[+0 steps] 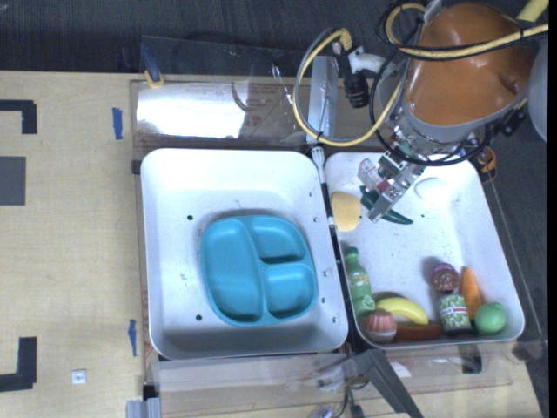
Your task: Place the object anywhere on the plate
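Note:
A blue divided plate (258, 268) lies in the left white bin (165, 233), with nothing on it. My gripper (385, 200) hangs over the upper left part of the right bin (500, 242), pointing down and to the left. A small dark green object (399, 217) shows between its fingers, and the gripper is shut on it. A pale yellow object (345, 210) rests just left of the gripper, against the wall between the two bins.
Along the right bin's front lie a green bottle (357, 277), a banana (405, 308), a reddish fruit (380, 323), a small can (453, 312), a carrot (471, 290), a green ball (491, 318) and a dark round piece (443, 277). Yellow cables (306, 85) loop behind the bins.

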`<state>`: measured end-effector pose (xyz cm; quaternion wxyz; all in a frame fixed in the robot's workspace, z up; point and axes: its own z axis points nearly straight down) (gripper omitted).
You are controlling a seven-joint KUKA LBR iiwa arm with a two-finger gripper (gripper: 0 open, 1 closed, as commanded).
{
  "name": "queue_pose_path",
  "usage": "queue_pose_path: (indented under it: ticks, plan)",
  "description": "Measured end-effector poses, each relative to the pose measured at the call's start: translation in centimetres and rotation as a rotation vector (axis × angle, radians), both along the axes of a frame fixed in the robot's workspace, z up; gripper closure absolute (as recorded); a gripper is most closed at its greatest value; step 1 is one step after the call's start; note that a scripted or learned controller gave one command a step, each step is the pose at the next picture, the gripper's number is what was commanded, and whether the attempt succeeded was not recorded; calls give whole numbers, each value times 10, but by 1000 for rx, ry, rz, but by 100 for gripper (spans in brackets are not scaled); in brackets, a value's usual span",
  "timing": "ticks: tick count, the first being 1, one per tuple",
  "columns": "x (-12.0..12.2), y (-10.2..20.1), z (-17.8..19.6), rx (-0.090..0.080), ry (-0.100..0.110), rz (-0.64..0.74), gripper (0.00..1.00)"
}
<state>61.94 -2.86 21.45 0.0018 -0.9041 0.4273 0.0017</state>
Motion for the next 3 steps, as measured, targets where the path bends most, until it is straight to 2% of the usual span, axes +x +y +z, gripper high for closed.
queue_pose_path:
  ticks: [1, 2, 3]
  plan:
    - [-15, 82, -31, 1, 2, 106, 100]
    - [-25, 126, -75, -1, -7, 150, 100]
    - [-26, 131, -76, 5, -5, 157, 0]
